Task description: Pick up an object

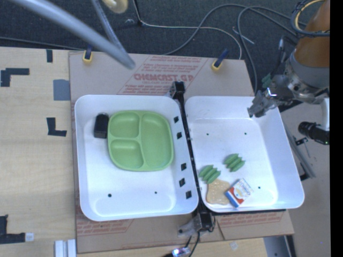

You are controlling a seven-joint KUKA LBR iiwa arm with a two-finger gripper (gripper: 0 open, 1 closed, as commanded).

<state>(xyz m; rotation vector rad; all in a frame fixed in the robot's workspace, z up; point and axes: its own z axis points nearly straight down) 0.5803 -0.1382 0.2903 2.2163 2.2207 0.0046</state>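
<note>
At the right bin's far right corner: the hand (258, 107) hovers over the rim; whether it is open cannot be told; nothing visible in it
Right bin (268, 143): two green ridged pieces (233, 162), (209, 172); tan flat piece (216, 192) touching a small red-white-blue packet (239, 191), near front edge
Left bin (88, 159): green divided plate (141, 140); black block (101, 126) just beside its left

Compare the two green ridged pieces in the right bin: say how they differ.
The upper green piece lies nearer the bin's middle; the lower green piece lies closer to the divider between the bins. The lower one sits just above the tan flat item, seemingly touching it; the upper one lies apart from it. Both are green, ridged, similar in size, and tilted much the same way.
</note>
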